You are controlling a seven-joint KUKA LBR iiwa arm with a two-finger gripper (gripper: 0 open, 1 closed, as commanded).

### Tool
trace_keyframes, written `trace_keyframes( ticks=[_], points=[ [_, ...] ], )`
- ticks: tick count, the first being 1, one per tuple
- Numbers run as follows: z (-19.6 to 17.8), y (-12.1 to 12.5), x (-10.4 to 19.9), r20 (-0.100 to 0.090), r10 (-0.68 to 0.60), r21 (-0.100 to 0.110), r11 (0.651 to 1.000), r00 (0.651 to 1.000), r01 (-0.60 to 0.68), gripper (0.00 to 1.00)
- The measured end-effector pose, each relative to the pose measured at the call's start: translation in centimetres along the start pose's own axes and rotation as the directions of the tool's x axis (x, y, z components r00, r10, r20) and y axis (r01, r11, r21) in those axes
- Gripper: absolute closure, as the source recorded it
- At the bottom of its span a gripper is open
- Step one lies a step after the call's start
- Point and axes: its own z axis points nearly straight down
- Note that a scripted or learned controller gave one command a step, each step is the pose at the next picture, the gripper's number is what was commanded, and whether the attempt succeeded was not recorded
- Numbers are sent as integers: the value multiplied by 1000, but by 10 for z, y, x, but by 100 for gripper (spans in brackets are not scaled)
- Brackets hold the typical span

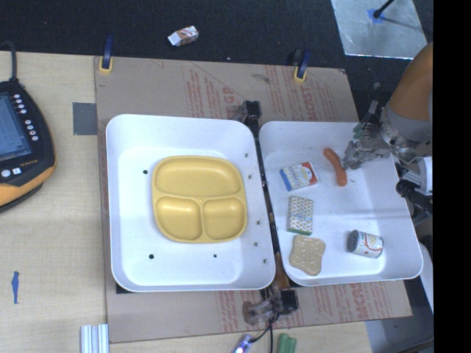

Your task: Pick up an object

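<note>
Your pincer hangs over the right bin, tips low beside the sausage; you cannot tell its opening, nor whether it touches anything. Near it lie a small carton, a patterned packet, a cracker and a tipped can. The left bin holds a yellow divided plate.
</note>
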Motion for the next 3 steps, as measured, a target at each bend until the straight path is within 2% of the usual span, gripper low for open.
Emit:
trace_keyframes(
  ticks=[1,2,3],
  points=[
    [0,0,0,0,0,0,1000,1000,0,0],
    [17,11,48,-1,4,2,1000,1000,-4,0],
    [16,22,68,0,5,-2,1000,1000,-5,0]
  ],
)
